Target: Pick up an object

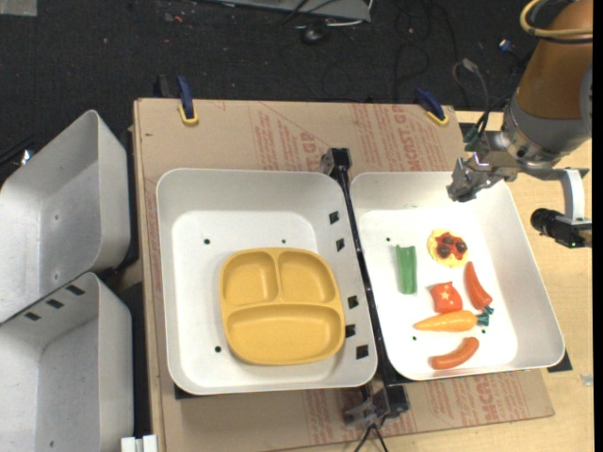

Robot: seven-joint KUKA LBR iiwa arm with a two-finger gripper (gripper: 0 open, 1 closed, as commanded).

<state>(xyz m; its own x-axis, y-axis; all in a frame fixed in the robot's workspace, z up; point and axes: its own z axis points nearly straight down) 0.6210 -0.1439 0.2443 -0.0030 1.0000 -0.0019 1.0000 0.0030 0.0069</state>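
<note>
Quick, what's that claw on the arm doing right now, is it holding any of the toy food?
Gripper: at the far edge of the right bin, nothing seen between its fingers; open or shut cannot be told.

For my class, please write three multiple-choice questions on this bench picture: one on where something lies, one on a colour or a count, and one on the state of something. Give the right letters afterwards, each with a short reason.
1. Where does the yellow divided tray lie?
A. in the left bin
B. in the right bin
C. on the cardboard outside both bins

2. How many toy foods lie in the right bin?
A. three
B. six
C. nine

3. How does the gripper stand to the toy foods?
A. it holds the carrot
B. it presses on the green piece
C. it hangs over the bin's far edge, apart from all of them

Key: 1 A, the tray sits within the left bin. 2 B, there are the green piece, small pizza, red pepper, chilli, carrot and sausage. 3 C, bare white floor separates the gripper from the nearest food.
</note>
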